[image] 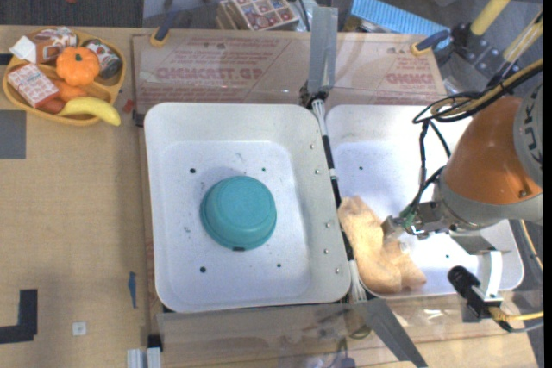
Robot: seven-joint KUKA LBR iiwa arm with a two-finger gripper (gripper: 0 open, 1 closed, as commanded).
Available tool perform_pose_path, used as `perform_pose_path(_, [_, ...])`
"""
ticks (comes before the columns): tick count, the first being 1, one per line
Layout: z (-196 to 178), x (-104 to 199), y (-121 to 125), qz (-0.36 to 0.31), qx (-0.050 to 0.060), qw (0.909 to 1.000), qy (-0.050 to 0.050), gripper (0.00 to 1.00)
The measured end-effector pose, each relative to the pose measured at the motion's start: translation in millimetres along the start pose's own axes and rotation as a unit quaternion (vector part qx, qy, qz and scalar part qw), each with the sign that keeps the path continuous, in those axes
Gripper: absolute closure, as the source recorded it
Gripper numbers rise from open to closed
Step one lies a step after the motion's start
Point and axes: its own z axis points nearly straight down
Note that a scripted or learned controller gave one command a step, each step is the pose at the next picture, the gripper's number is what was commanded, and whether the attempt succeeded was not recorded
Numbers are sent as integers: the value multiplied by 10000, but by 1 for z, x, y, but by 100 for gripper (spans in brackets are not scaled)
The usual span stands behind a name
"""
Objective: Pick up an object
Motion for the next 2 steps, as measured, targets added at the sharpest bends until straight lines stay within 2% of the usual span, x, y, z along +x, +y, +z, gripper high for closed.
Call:
perform_pose_path(1, [22,-14,80,229,-52,9997,-17,0])
perform_pose_path(2, [23,-15,18,-614,-62,9981,-15,0])
